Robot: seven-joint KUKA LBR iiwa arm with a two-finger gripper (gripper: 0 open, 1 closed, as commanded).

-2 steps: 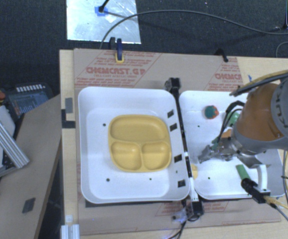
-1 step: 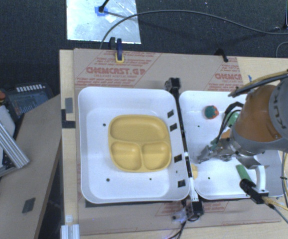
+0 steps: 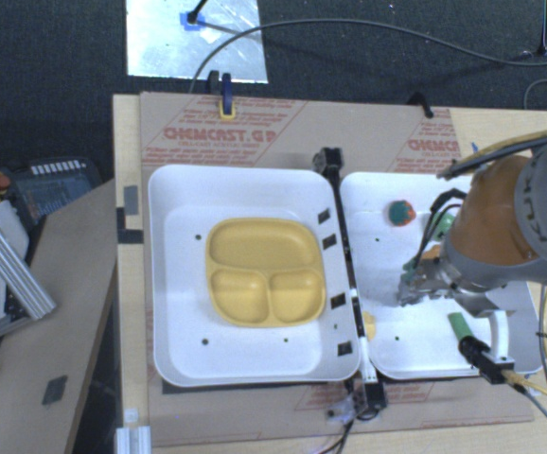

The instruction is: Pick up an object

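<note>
Two bins: left bin (image 3: 174,282) has one yellow tray (image 3: 259,272). Right bin (image 3: 387,348) has one ball (image 3: 401,213), one green marker (image 3: 460,326). Fingers (image 3: 412,287) down between them, touching neither; open or closed, can't tell tbh.

Two white bins sit side by side on the bench. The left bin (image 3: 174,253) holds a yellow sectioned tray (image 3: 259,270) near its middle. In the right bin (image 3: 387,348), a small teal and orange ball (image 3: 401,213) lies toward the far edge, and a green marker-like object (image 3: 460,326) rests near the right edge. The arm (image 3: 505,220) reaches over this bin, its gripper (image 3: 414,287) low above the bin's centre.
</note>
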